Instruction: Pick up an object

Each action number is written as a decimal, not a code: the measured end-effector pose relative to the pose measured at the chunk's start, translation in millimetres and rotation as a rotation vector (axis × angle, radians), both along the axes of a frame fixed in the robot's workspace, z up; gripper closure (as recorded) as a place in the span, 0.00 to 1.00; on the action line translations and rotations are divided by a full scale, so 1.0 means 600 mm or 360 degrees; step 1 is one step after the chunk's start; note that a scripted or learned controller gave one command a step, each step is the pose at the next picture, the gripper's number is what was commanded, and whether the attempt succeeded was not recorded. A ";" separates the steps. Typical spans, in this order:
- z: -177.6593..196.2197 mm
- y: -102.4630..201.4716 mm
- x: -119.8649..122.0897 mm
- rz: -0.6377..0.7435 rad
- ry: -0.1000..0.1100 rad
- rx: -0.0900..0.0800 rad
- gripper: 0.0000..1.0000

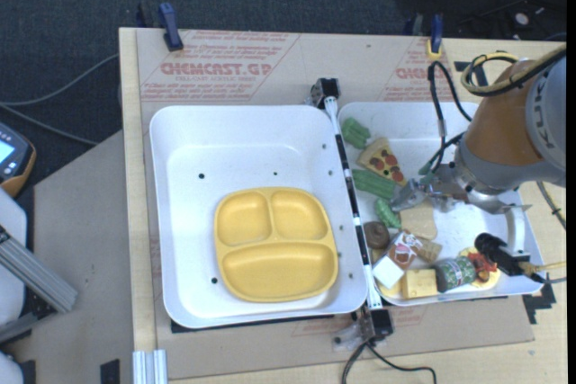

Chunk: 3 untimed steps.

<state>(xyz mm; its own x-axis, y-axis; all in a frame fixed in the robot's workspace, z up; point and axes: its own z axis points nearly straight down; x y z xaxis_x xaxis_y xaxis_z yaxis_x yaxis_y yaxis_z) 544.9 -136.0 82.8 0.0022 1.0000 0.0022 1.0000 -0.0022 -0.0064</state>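
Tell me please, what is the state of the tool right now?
Tool: low over the toy food in the right bin; open or shut cannot be told.

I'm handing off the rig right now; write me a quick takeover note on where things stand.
End effector: low inside the right bin, over the toy-food pile; finger state cannot be told, and nothing is seen held.
Right bin: pizza slice, green pieces along its left side, a chocolate donut, a cracker, a can and other small items toward the near edge.
Left bin: yellow divided plate, nothing on it.
Done: arm has reached the pile.
Left: close on one item, lift it clear.
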 end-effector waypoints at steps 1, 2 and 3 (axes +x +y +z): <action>0.003 0.055 -0.115 0.0001 -0.0002 0.0001 0.00; 0.003 0.054 -0.038 0.0007 -0.0017 -0.0006 0.00; 0.044 -0.024 0.099 0.0006 -0.0026 -0.0012 0.00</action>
